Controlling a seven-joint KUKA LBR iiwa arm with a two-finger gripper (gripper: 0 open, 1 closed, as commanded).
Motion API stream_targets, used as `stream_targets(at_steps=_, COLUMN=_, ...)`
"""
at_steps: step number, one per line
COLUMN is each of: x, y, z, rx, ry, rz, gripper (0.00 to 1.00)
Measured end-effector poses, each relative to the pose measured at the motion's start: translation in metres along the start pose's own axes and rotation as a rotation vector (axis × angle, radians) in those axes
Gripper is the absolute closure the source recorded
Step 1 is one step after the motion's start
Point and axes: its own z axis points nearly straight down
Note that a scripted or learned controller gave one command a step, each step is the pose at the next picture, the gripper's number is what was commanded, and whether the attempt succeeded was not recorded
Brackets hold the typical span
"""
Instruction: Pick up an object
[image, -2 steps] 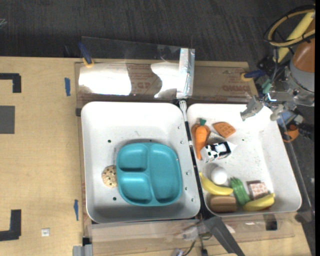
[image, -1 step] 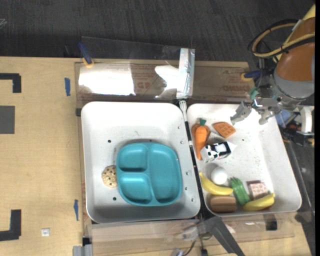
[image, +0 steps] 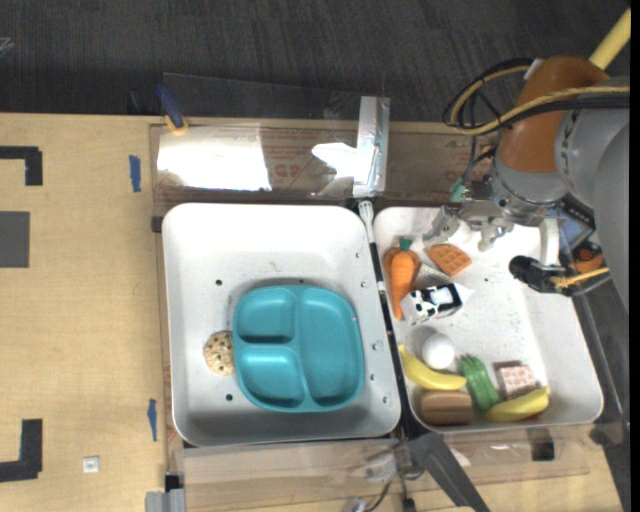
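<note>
Claw (image: 468, 228) hangs over the far end of the right bin (image: 585, 385), fingers pointing down, slightly parted, nothing between them; grey arm (image: 590, 150) with its orange band comes in from the right above it; yellow and black cables (image: 490, 85) loop behind the wrist. Right bin holds the pile: orange waffle-like piece (image: 449, 260) just below and left of the claw, not touching it that I can see; carrot (image: 402, 275) with green top against the bin's left wall; black-and-white toy (image: 437, 300) just beside the carrot; white ball (image: 438, 351) below that; banana (image: 430, 374) touching the ball's underside; brown sausage-like piece (image: 445, 406) at the near wall; green vegetable (image: 479, 383) leaning between banana and a pink-brown block (image: 517, 378); second banana (image: 520, 405) under that block. Left bin (image: 200, 240) carries a teal divided plate (image: 297, 345) near its middle, compartments bare; cookie (image: 219, 352) sits touching the plate's left edge. Both bins rest side by side on the counter (image: 70, 300); blue tape marks (image: 134, 172) on the counter left of the bins.
</note>
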Motion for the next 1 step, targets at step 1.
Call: stream_targets(at_steps=1, x=-0.0239, y=0.0046, z=0.0406, rx=-0.012, ry=-0.002, rz=-0.044, gripper=0.00)
